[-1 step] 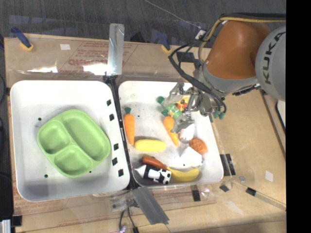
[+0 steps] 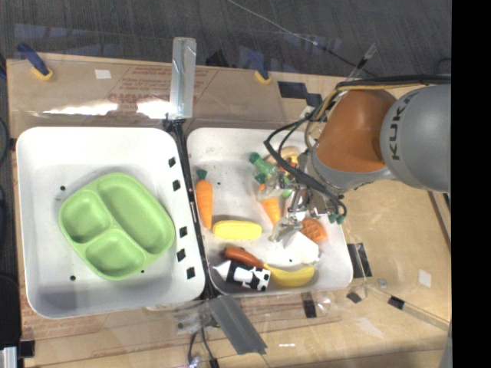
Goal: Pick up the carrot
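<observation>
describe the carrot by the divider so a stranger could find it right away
Look in the right bin, along its left wall beside the divider. The carrot lies there lengthwise, green top pointing away from the camera. It is the long orange piece, just left of the yellow lemon-like toy.

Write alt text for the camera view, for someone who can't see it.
The grey arm's tool hangs low in the right bin among toy foods, well right of the carrot lying by the bin's left wall. The left bin holds a green divided plate.

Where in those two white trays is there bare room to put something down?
Left bin: white floor all round the green plate. Right bin: a bare strip at its far end, above the carrot. Its near half is crowded with toys under the gripper.
</observation>
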Controlling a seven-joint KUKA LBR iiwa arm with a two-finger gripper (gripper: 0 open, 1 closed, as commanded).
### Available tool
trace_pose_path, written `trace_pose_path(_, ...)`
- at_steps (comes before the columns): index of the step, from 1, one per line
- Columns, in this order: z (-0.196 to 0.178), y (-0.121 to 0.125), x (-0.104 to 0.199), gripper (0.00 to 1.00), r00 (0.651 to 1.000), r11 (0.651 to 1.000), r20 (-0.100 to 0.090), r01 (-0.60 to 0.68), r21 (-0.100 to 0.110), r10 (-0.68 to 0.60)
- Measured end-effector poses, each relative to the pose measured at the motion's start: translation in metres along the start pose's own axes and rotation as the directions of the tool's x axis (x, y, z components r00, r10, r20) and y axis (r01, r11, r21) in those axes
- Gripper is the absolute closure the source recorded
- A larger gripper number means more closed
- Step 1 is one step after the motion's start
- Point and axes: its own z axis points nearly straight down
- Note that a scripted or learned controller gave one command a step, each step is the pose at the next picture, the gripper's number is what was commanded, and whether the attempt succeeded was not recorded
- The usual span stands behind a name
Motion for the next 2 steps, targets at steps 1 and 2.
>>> trace_pose_path(1, 0.024, 0.013, -0.018, 0.00, 1.000, 1.000, 0.008, 0.008, 0.002, -0.008)
trace_pose_path(2, 0.012, 0.015, -0.020, 1.00, 1.000, 1.000, 0.012, 0.017, 0.004, -0.017)
